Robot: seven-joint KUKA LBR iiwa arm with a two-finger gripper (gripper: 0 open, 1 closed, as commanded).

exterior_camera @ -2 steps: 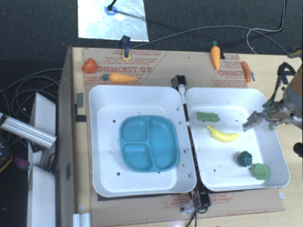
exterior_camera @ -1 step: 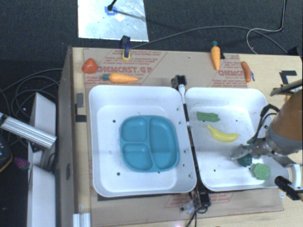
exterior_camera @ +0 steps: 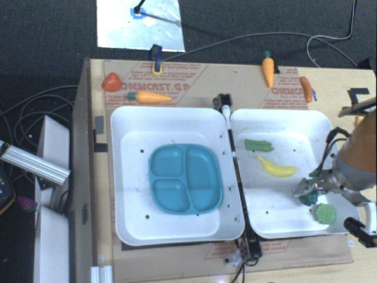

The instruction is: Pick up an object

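On the left the bench (exterior_camera: 177, 81) carries 2 white bins. The left bin (exterior_camera: 132, 158) holds a blue divided plate (exterior_camera: 185, 178), and nothing there is within my reach right now. Crossing the divider, the right bin (exterior_camera: 283, 122) has a green piece (exterior_camera: 258, 145) near its top and, just below that, a yellow banana (exterior_camera: 277, 168) whose long axis runs from upper left down to lower right, its right tip aimed toward me. I come in from the right, and my fingers (exterior_camera: 307, 192) sit low in the bin's lower right part, touching or nearly touching a small teal object (exterior_camera: 308, 198); whether they are apart or closed on it I cannot tell. A round green textured piece (exterior_camera: 324, 213) lies just beside them, down and to the right. The teal object looks like the nearest candidate, with the banana up and to the left.
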